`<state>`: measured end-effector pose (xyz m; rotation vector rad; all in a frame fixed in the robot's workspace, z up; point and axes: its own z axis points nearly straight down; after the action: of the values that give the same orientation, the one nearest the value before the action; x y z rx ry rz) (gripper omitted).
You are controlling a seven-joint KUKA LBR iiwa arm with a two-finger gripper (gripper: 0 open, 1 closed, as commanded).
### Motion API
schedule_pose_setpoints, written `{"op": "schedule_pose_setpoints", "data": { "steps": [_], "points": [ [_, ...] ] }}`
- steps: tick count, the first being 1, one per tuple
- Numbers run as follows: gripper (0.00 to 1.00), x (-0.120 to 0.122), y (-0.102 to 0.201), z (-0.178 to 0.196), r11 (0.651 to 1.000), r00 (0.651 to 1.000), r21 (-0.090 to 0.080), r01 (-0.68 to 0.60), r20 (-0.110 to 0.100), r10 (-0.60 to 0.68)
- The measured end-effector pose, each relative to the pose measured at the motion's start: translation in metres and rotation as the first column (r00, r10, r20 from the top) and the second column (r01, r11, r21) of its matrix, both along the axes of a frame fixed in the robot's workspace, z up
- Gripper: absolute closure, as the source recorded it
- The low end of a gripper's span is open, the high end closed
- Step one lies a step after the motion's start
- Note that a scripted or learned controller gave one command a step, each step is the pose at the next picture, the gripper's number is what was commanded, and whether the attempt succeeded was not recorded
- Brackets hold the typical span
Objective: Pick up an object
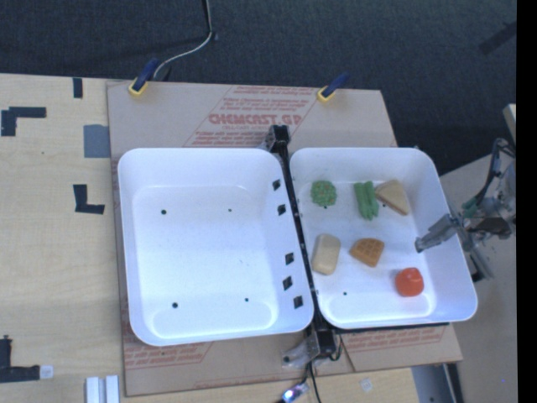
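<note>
- The gripper (438, 238) is poking in over the right rim of the right bin (445, 193), low over the bin's edge. Can't really tell how its jaws stand from this angle, it's just a grey blur, and nothing visible is in it.
- All the pickable stuff sits in that right bin: a green bumpy ball (323, 194) near the top left, a green stick-shaped piece (366, 200) just beside a tan wedge (393, 197), which looks like it's touching it.
- Lower down there's a pale bread-like lump (325, 253) and an orange waffle-ish square (367, 251) near each other but apart.
- A red round thing (409, 282) is down by the bottom right corner, closest to the gripper but not touching it.
- The left bin (134, 225) sits right up against the right one, both on a cardboard sheet (252, 120) on the tabletop (50, 250).
</note>
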<state>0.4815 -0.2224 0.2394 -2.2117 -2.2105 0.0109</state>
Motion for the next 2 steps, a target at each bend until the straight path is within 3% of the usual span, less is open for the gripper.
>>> {"op": "schedule_pose_setpoints", "data": {
  "steps": [1, 2],
  "points": [
    [0.00, 0.004, 0.051, 0.143, 1.000, 1.000, -0.009, -0.008, 0.030, 0.008],
    [0.00, 0.002, -0.001, 0.243, 1.000, 1.000, -0.013, 0.002, 0.027, -0.002]
  ]
}}
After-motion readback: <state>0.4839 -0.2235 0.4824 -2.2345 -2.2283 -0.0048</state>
